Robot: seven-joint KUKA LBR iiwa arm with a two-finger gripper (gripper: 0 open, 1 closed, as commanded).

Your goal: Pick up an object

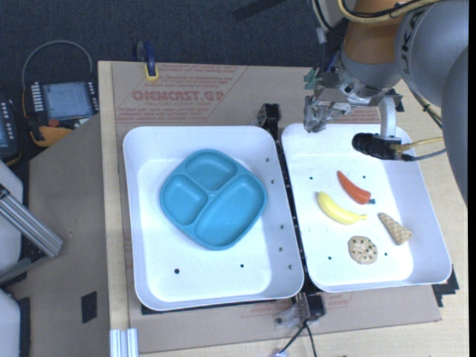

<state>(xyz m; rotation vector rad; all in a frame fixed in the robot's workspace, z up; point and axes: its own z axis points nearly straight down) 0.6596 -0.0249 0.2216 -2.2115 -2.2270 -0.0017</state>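
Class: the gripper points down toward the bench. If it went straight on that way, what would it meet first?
Probably the bare floor of the right bin near its far left corner. The gripper hangs there, away from the banana and carrot; depth is unclear.

1. Divided plate: plain sky blue.
2. Two bins: white, black dots.
3. Banana: yellow.
4. Pepper: red-orange.
5. Cookie: tan, dark-speckled.
6. Arm: grey, orange band.
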